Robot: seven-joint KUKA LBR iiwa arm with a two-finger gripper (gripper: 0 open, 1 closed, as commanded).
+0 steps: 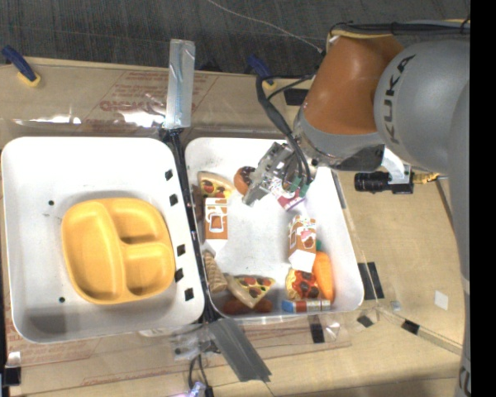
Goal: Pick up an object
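Left bin [16,222]: yellow divided tray [116,246], rigid, awkwardly wide. Right bin [351,263]: toy food around the walls, bare middle. Small box [216,219] near the left wall looks light and stiff; I'd pinch its long sides. My pincer [260,184] sits near the back, just beside the donut [245,177], fingers spread, nothing between them.

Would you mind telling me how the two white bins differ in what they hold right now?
The left bin holds one large thing, a yellow divided tray; the right bin holds many small toy foods, such as a carrot and a pizza slice. The gripper hangs over the right bin, not the left. Both are shallow and white.
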